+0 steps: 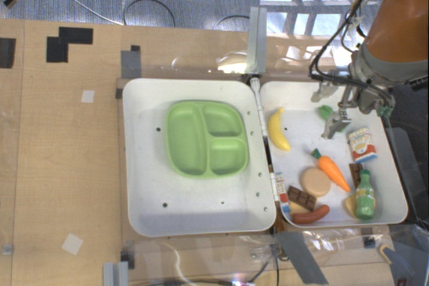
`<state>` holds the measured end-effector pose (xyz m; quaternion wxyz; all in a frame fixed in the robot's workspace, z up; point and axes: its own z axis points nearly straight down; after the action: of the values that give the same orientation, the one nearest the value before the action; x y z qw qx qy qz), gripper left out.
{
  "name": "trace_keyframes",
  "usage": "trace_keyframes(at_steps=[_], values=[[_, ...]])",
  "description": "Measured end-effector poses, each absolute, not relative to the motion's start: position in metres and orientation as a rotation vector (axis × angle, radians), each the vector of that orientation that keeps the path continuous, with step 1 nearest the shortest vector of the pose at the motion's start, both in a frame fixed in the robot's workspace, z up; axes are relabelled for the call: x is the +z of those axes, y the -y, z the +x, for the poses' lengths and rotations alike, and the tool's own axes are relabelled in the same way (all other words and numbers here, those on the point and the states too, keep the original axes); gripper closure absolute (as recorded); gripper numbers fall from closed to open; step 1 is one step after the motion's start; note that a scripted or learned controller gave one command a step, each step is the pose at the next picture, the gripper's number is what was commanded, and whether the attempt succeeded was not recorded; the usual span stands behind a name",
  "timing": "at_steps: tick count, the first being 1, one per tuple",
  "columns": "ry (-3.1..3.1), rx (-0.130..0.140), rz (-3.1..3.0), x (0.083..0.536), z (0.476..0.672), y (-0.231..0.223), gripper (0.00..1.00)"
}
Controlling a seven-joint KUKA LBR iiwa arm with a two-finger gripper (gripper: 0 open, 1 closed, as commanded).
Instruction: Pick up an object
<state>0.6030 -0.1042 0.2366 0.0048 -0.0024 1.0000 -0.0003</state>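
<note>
Lettering on the small white carton (360, 145) with red and blue print, at 3 o'clock in the right bin (295, 100), is too small to read. Count there: one banana (278, 130), one carrot (332, 171), one tan round bun (315, 182), one chocolate bar (301, 198), one sausage (312, 214), one green bottle (364, 201), one small green piece (325, 112) partly behind the tool (337, 124); left bin (144, 204) holds one green divided plate (205, 138). Tool hangs at 1 o'clock over the right bin, fingers a little apart, nothing between them; arm cut off at the frame's edge.
</note>
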Motion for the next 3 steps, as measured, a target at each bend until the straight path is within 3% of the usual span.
trace_keyframes(at_steps=[1, 2, 3], values=[[-3.143, 0.004, -0.116, 0.098, 0.561, 0.085, 0.00], [-3.104, -0.006, -0.358, 0.091, 0.552, 0.137, 0.00], [-3.083, -0.013, -0.365, 0.106, 0.558, 0.136, 1.00]])
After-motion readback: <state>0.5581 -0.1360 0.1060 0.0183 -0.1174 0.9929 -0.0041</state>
